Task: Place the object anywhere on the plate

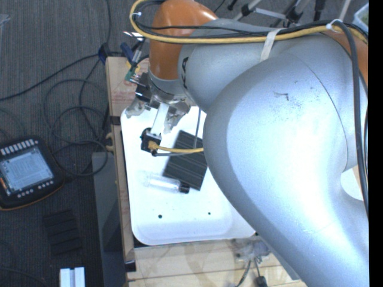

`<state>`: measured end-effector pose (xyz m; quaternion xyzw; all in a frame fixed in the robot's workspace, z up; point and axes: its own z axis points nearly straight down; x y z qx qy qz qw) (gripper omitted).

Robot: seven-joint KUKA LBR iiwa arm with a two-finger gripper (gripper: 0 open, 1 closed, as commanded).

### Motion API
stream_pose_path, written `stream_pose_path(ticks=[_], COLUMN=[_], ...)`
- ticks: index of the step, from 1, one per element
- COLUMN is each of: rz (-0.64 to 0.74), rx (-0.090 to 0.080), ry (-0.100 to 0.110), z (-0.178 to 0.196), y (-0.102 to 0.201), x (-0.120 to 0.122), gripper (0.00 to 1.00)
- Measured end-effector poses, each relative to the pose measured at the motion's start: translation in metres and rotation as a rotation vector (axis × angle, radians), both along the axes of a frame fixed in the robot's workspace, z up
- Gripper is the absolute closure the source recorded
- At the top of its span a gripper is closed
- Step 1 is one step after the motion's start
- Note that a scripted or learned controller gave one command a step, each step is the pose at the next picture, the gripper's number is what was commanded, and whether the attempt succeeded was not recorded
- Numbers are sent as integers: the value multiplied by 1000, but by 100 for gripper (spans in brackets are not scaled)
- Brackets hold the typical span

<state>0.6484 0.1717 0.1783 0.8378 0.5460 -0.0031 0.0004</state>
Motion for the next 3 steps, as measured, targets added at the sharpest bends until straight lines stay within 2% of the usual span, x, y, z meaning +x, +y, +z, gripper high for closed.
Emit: stream_pose_path(ticks=[1, 2, 3], rz=[172, 320, 709], rx=[-1, 0, 2], ry=[-2, -3, -3], z=[-9, 36, 79], y=[60, 60, -13], x=[19, 8, 20], gripper=[0, 0, 0])
